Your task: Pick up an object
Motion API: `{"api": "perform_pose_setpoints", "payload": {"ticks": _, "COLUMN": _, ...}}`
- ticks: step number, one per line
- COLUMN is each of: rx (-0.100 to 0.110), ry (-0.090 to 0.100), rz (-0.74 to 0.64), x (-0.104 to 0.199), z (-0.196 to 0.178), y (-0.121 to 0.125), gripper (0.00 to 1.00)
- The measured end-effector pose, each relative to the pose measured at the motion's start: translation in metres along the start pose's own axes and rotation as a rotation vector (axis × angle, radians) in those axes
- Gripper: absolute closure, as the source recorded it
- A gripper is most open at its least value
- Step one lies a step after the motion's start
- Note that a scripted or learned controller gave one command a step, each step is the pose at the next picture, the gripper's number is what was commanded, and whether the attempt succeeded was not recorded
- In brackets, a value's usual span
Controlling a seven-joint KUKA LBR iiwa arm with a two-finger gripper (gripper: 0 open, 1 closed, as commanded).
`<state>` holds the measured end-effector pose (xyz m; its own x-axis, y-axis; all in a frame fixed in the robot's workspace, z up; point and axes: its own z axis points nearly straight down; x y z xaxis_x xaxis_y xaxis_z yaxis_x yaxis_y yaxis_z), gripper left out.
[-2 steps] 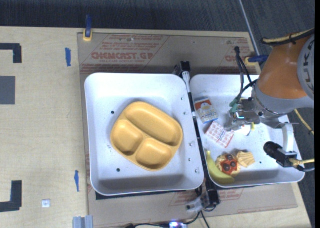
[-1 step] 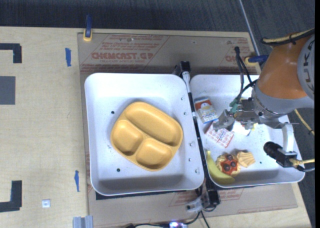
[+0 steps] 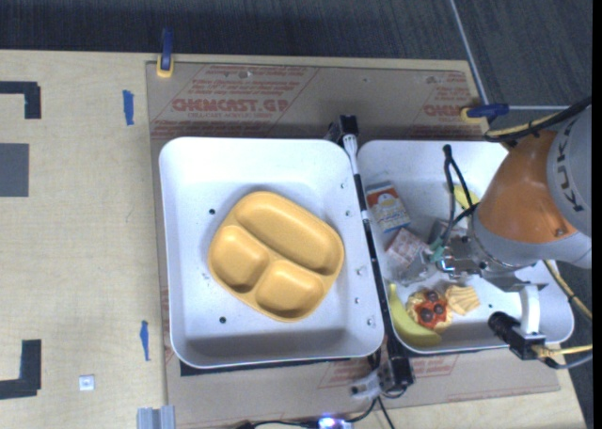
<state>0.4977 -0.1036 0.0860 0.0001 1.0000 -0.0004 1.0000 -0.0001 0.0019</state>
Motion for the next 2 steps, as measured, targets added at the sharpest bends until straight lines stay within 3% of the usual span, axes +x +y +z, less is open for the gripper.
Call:
{"api": "perform_pose_setpoints", "payload": {"ticks": 1, "rx": -0.006, "ry": -0.002, "rz": 0.002, "x": -0.0005, "z": -0.0108, "y": 0.0017, "gripper": 1.00}}
{"api": "perform_pose_setpoints", "payload": {"ticks": 2, "rx": -0.006, "ry": -0.002, "rz": 0.001, "x": -0.0004, "z": -0.0107, "y": 0.0016, "gripper": 0.00}}
